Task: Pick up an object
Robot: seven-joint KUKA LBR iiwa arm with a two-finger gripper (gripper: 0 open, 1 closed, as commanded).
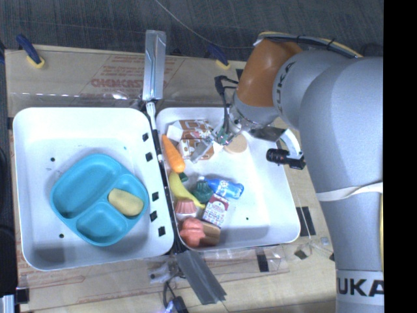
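Note:
My gripper [219,138] is low in the back of the right bin [273,201], its tip right at the edge of a brown-and-white carton [190,135]. A tan round piece [237,144] lies just to its right. Along the bin's left side lie an orange carrot [172,154], a yellow banana [177,186], a blue bottle [226,189], a small red-and-white carton [217,212], a pink cupcake [186,207] and a pinkish sausage-like toy [195,231]. The wrist hides part of the carton.
The left bin [39,149] holds a blue divided plate [85,188] with a yellow lump [126,201] on it. A metal bar [154,64] runs along the divider between the bins. The grey arm [332,109] covers the right bin's far right corner.

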